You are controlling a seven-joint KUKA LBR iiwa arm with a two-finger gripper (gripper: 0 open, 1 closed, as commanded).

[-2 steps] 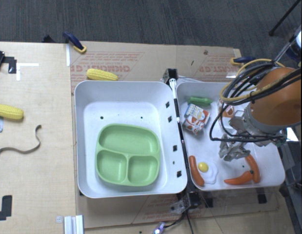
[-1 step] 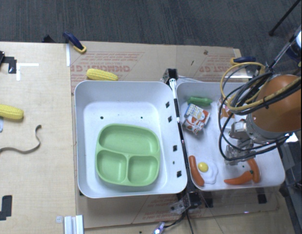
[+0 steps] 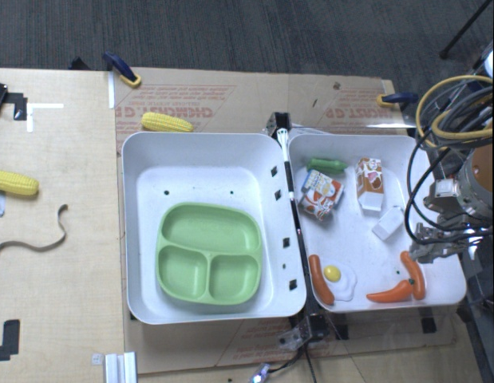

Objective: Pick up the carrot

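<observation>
The carrot (image 3: 389,294) is orange and tapered. It lies near the front right corner of the right bin (image 3: 352,143), pointing left. Its thick end touches a curved red-orange sausage (image 3: 414,274). My gripper (image 3: 435,244) hangs at the right rim of that bin, up and to the right of the carrot and just right of the sausage's upper end. Nothing is visibly held in it. The arm's wrist, wrapped in cables, comes in from the right edge.
The right bin also holds a fried egg (image 3: 339,278), a second sausage (image 3: 320,280), a white block (image 3: 387,228), two small cartons (image 3: 320,194) (image 3: 369,184) and a green vegetable (image 3: 326,164). A green divided plate (image 3: 208,253) sits in the left bin. Corn cobs (image 3: 166,122) (image 3: 13,183) lie outside.
</observation>
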